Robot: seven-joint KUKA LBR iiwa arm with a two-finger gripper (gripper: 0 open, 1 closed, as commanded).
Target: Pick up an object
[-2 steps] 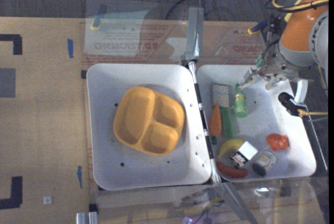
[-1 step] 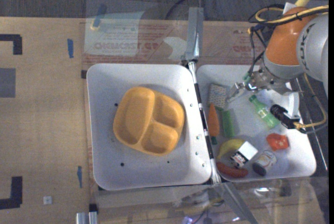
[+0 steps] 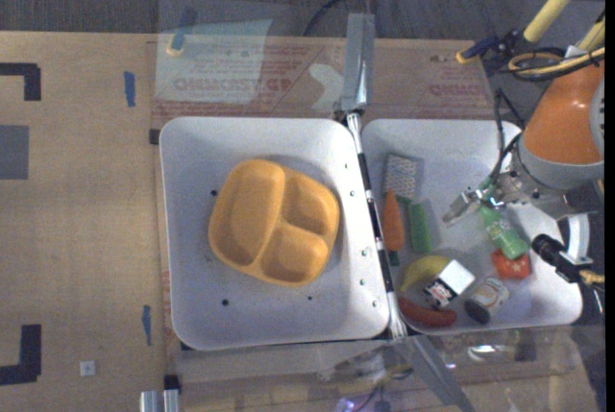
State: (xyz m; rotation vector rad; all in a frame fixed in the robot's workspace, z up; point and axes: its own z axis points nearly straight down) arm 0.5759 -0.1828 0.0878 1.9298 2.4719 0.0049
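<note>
My gripper (image 3: pixel 461 205) hangs over the middle of the right bin (image 3: pixel 452 146), reaching in from the right below the orange band (image 3: pixel 569 117). Just right of and below it lies a pale green bottle-like item (image 3: pixel 503 233), with a red tomato-like object (image 3: pixel 512 264) beyond that. To the gripper's left lie a green cylinder (image 3: pixel 419 223) and an orange carrot (image 3: pixel 393 219). I see nothing held in the gripper.
The right bin also holds a grey mesh piece (image 3: pixel 404 175), a yellow item (image 3: pixel 426 270), a small white box (image 3: pixel 450 283), a red sausage shape (image 3: pixel 428 312) and a grey can (image 3: pixel 487 296). A yellow divided plate (image 3: pixel 275 222) lies in the left bin (image 3: pixel 192 295).
</note>
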